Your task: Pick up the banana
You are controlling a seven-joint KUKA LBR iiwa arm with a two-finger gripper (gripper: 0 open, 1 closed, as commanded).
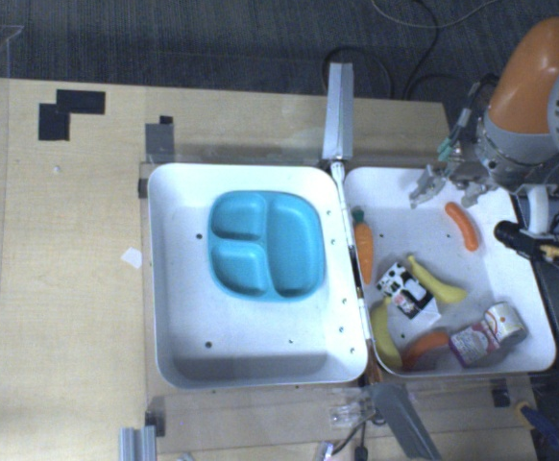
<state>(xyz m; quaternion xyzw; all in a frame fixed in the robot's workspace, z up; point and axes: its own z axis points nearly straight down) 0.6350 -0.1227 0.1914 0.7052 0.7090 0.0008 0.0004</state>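
Gripper (449,188): fingers spread apart, nothing between them, poised over the far part of the right bin (539,327), close to its back wall.
Arm (539,84): grey with orange band, entering from the right and angled down toward the bin's far right corner.
Banana (435,282): yellow, lying below the gripper toward the near side, well apart from it, around the middle of the same bin.
Black-and-white packet (406,290): touching the banana's left side.
Second yellow piece (382,327): further below, by the divider wall.
Red-orange item (425,348): at the near rim.
Small carton (488,335): near right corner.
Orange sausage-shaped item (463,225): just right of and below the gripper.
Carrot (364,246): to the gripper's left, along the divider.
Open white floor lies directly beneath the gripper.
Left bin (179,257): far left of the gripper, holding a blue divided tray (265,243).
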